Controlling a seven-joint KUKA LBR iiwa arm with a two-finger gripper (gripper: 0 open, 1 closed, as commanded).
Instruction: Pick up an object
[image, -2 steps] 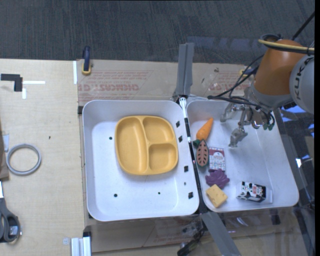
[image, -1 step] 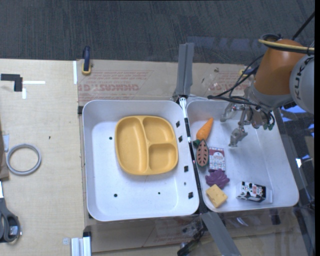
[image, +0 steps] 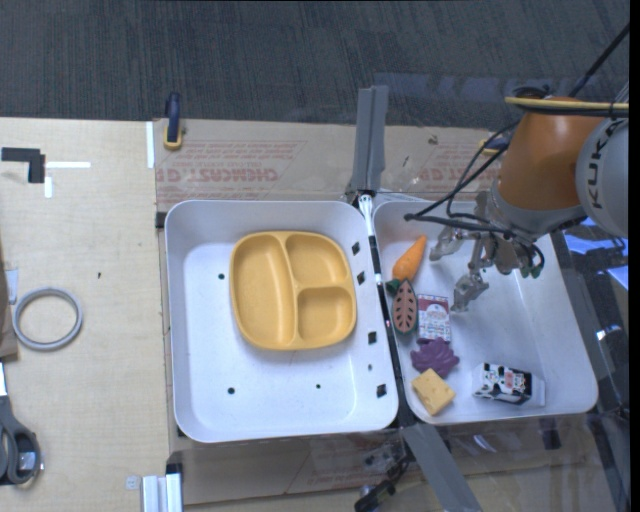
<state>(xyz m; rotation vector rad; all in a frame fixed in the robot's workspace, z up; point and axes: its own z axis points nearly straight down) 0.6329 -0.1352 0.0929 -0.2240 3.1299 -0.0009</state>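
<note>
Nearest the front rim of the right bin lie a wedge of yellow cheese and a small black-and-white carton, well apart from my reach. A step further in sits a purple bunch of grapes, with a small pink-and-white packet just behind it and a watermelon slice beside that, against the bin's left wall. Beyond those lies the orange carrot, tilted, its thick end toward the far corner. My gripper hangs over bare white floor to the right of the packet, touching nothing, and I cannot tell whether it is spread or pressed together. I judge the packet the likeliest target: to take it well I should shift left until I am centred over it, line up across its narrow side, and come straight down, so as not to nudge the grapes or the watermelon slice. It looks flat and light, with a printed face, so it may slide rather than lift. The left bin holds a yellow divided plate.
</note>
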